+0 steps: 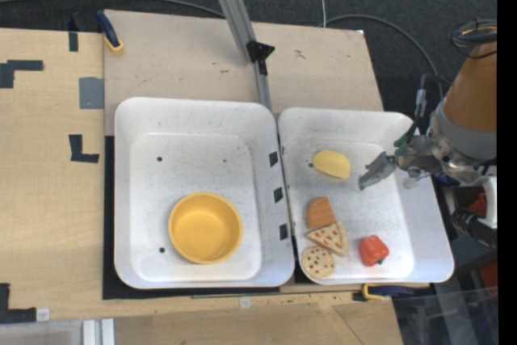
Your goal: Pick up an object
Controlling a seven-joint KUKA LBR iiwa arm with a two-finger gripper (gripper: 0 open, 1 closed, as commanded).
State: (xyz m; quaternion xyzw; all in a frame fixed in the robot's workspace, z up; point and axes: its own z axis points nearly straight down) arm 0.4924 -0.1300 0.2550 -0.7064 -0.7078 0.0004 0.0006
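Five food toys fill the right bin (420, 254); yellow lemon (332, 164) lies at nine o'clock from the gripper (373, 173), whose finger spread I cannot tell.

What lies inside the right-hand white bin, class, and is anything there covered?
The right-hand white bin holds a pale yellow lemon-shaped piece, an orange-brown waffle block, a pizza wedge, a round cookie and a red pepper. The gripper covers part of the bin floor.

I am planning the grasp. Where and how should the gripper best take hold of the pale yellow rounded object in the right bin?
Probably across the narrow middle of the pale yellow rounded object, coming from above. It lies alone, long side left to right, apart from the bin wall, with room for fingers on both sides.
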